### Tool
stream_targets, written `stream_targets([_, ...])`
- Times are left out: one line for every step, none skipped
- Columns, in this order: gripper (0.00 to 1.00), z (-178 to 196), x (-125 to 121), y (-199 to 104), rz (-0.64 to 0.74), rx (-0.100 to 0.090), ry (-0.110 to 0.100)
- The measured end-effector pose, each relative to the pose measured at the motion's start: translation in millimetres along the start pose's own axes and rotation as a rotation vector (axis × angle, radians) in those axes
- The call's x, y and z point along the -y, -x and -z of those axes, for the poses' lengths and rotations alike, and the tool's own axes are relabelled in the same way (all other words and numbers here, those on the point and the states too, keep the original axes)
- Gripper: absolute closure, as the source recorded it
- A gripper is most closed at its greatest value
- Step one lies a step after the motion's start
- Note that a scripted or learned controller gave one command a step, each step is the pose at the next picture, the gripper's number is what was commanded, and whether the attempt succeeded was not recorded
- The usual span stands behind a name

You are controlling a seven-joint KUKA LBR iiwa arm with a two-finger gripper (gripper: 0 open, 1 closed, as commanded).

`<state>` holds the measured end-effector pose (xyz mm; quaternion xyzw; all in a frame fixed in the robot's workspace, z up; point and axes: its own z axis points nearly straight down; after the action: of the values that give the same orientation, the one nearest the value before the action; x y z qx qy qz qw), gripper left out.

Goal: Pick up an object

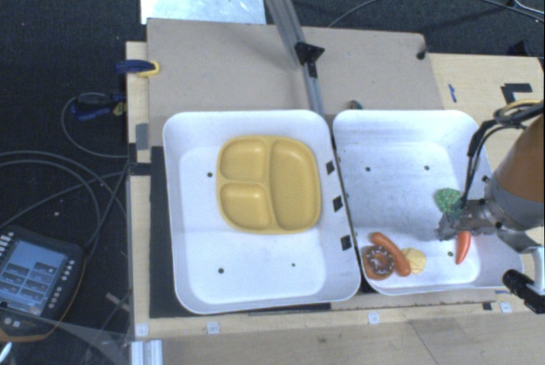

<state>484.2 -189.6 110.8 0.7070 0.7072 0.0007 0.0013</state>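
Beneath the gripper point(457, 229) in the right white bin point(400, 146) stands a small orange carrot point(462, 247) — long axis near-upright — finger state unclear.

No legible text, labels or numbers from where I work; the handheld pendant's screen point(24, 268) shows only blurred tiles.
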Motion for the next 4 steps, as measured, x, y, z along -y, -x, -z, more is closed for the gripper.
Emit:
stream_targets([1.0, 60.5, -5.0, -7.1, 0.006, 0.002, 0.006])
stream_targets([1.0, 107.5, -14.3, -10.3, 0.007, 0.002, 0.005])
stream_targets([1.0, 132.1, -16.2, -10.1, 0.007, 0.001, 0.003])
stream_targets([1.0, 121.0, -34.0, -63.0, 0.011, -0.002, -0.001])
